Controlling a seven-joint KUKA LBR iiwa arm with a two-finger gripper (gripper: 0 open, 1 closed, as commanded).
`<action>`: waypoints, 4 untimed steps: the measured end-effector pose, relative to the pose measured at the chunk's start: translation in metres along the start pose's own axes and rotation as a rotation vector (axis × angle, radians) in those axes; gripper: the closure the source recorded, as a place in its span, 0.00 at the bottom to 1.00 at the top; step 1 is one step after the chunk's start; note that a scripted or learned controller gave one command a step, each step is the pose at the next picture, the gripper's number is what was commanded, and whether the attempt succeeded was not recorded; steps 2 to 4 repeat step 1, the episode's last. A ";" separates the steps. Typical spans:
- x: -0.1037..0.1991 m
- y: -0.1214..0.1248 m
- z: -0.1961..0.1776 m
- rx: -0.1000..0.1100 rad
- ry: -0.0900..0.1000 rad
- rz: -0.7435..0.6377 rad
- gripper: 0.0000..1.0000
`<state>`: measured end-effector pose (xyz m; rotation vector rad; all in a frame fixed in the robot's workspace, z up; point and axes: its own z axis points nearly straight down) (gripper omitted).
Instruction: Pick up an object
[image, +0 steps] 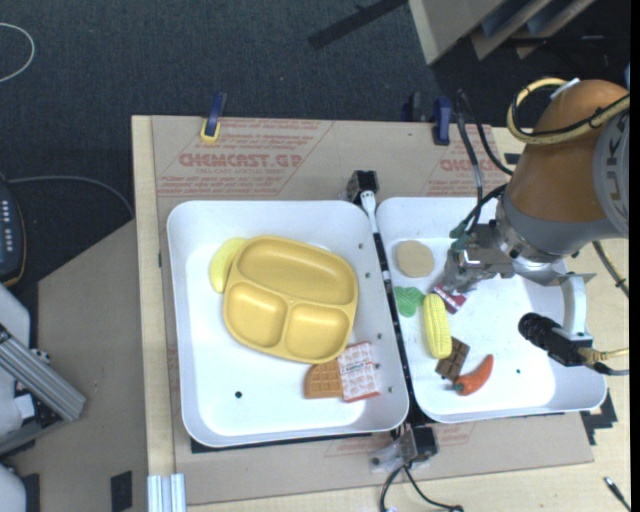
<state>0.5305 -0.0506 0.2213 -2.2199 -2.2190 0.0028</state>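
Note:
My gripper hangs over the upper left part of the right bin, low over the floor. A small red and white packet lies right at its tip, partly hidden by it; whether it is gripped is unclear. Next to it are a yellow corn cob, a green piece and a round tan cookie. Nearer the front lie a brown block and a red-orange pepper.
The left bin holds a yellow divided plate, a yellow piece behind it, a waffle and a white and red packet. The bins' shared rims run between them. The arm covers the right bin's far right.

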 end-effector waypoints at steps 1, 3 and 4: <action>-0.015 0.010 0.001 -0.005 -0.002 0.000 1.00; -0.015 0.010 0.001 -0.005 -0.002 0.000 1.00; -0.015 0.010 0.001 -0.005 -0.002 0.000 1.00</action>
